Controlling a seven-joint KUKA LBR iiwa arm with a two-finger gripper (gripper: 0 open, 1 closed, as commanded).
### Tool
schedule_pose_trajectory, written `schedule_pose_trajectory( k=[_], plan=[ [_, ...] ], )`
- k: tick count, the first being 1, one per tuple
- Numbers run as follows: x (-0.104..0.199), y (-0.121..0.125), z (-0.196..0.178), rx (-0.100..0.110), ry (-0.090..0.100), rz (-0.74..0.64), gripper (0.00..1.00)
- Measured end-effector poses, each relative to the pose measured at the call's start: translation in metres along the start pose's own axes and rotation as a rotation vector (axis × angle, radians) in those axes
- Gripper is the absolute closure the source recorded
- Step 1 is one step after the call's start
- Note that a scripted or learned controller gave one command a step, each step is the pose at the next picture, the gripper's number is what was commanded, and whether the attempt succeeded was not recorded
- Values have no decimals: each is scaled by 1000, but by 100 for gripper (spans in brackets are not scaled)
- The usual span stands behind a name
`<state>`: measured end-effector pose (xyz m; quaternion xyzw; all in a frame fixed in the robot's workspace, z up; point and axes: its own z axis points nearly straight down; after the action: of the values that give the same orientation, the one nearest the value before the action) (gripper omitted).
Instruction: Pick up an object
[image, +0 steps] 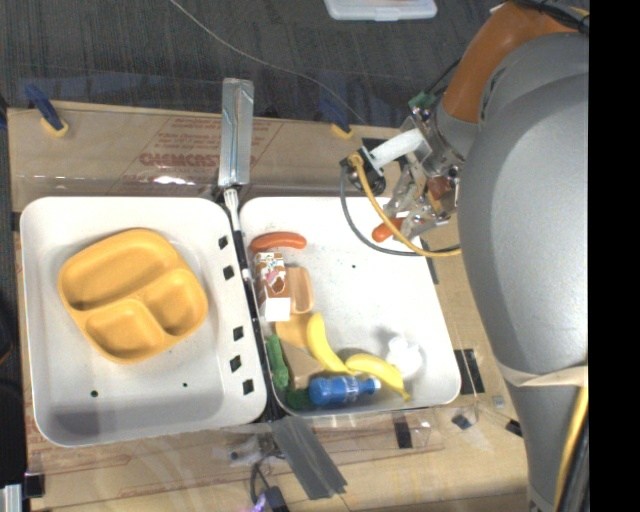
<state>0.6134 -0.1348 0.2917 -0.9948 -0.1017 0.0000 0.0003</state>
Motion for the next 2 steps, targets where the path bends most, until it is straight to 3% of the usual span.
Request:
schedule_pose_trajectory(
  k=[1, 2],
  plan=[
    [-29, -92, 28, 3, -7, -14, 100],
    [26, -141, -6, 1, 0, -15, 100]
  ],
)
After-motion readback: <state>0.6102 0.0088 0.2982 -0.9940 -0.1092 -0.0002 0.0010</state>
